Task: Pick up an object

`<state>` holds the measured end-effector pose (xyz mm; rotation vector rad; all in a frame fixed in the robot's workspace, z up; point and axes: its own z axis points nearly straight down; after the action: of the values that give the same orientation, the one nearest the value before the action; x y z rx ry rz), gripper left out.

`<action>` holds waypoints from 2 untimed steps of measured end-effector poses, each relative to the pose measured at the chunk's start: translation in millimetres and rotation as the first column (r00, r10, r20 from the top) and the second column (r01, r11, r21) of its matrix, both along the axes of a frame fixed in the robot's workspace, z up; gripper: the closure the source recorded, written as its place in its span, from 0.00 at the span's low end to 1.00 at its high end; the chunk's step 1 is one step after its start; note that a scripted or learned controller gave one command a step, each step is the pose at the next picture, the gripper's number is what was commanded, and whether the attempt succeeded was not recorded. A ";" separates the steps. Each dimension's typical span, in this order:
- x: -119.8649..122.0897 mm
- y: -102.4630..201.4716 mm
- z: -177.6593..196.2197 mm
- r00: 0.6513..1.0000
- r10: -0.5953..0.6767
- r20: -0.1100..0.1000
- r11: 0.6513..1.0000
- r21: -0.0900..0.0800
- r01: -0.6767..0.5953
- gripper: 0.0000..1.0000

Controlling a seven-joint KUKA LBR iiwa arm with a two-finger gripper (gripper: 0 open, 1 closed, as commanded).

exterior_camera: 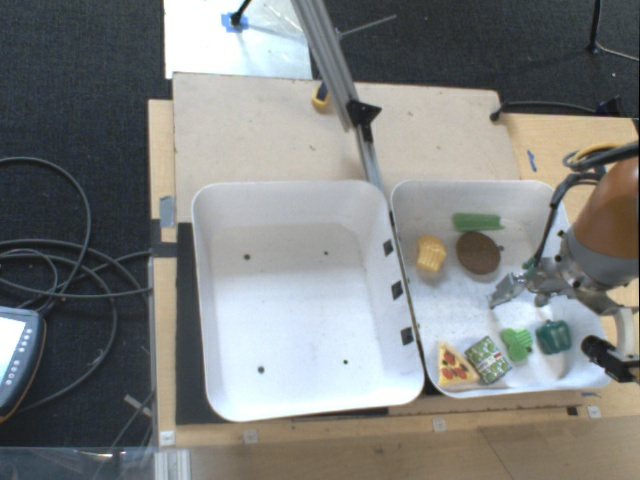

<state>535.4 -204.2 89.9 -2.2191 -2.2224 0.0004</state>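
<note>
The right bin (420, 200) holds several small objects. A green bar (478, 222) lies at the back, with a brown round piece (479, 254) just in front of it and a yellow ridged piece (431, 254) to its left. Along the front lie a pizza slice (455, 366), a green patterned box (488, 359), a bright green piece (517, 343) and a dark green piece (552, 338). My gripper (512, 290) hangs over the middle right of this bin, between the brown round piece and the bright green piece, with nothing visibly in it.
The left bin (215, 268) stands beside the right one, sharing a raised middle wall (395, 278). A slanted grey pole (330, 48) crosses the bench from the back. Cables and a pendant (15, 353) lie on the floor at left.
</note>
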 end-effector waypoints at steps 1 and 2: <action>1.1 -0.6 12.0 1.000 0.000 0.005 1.000 -0.001 0.000 1.00; -1.8 -9.4 60.5 1.000 -0.002 0.007 1.000 -0.003 0.002 1.00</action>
<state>533.7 -213.5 150.4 -2.2257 -2.2256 -0.0035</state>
